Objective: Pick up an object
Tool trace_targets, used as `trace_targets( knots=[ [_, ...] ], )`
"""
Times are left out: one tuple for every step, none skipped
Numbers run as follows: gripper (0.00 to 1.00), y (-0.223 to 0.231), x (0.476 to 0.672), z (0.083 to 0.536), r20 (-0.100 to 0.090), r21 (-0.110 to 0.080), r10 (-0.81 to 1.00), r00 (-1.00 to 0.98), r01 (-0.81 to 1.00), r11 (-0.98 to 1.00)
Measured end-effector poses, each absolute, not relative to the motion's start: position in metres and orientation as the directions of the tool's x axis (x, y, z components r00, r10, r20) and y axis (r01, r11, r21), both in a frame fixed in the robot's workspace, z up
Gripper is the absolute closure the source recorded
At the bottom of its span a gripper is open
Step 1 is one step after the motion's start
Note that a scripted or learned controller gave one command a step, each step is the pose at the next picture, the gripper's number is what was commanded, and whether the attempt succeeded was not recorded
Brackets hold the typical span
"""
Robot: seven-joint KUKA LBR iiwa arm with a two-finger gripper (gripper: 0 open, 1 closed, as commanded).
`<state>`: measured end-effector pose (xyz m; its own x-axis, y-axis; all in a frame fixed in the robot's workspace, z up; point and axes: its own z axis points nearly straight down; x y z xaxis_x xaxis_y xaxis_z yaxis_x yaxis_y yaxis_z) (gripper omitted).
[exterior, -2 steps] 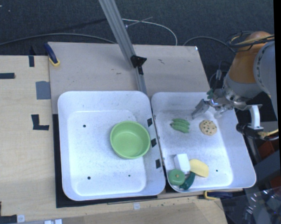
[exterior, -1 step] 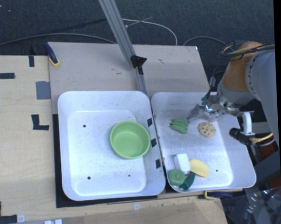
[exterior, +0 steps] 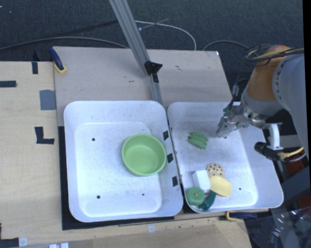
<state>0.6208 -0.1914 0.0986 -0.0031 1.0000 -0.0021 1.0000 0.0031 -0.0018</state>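
Far out to the pincer's left sits the left bin (exterior: 80,165), and in it a green bowl (exterior: 144,155), upright, mouth open to the camera, well apart from anything the arm could reach right now. Moving along, we cross the seam between the two bins and come into the right bin (exterior: 261,183), where the action is.

Just to the left of the pincer, and a touch nearer the camera, lies a small green ridged piece (exterior: 198,140) on bare white floor, nothing touching it (a nice clean target, I'd say). Below the pincer, toward the bin's near corner, there's a huddle: a speckled round thing (exterior: 214,169), a yellow lump (exterior: 221,186), a white block (exterior: 201,178), and a green round piece with a teal bit (exterior: 198,197), all pressed close together.

And here's the pincer (exterior: 223,132) itself, hanging low over the right bin's far side, tips pointing down toward the floor. Nothing sits between its tips; whether they are spread or closed, I cannot tell from up here.

My read: this is the approach step, nothing picked yet. The next move calls for a short shift left over the green ridged piece, a straight drop, then a close across its narrow side.
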Motion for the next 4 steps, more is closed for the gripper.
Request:
trace_targets(
  knots=[
    [1.0,-0.193,0.623,0.162,-0.002,0.005,1.0,-0.001,1.0,0.001],
    [1.0,-0.203,0.625,0.215,-0.002,0.005,1.0,-0.002,1.0,0.002],
    [1.0,-0.203,0.627,0.269,-0.002,0.005,1.0,-0.002,1.0,0.002],
    [1.0,-0.15,0.613,0.252,0.001,-0.003,1.0,-0.005,1.0,0.005]
  ],
)
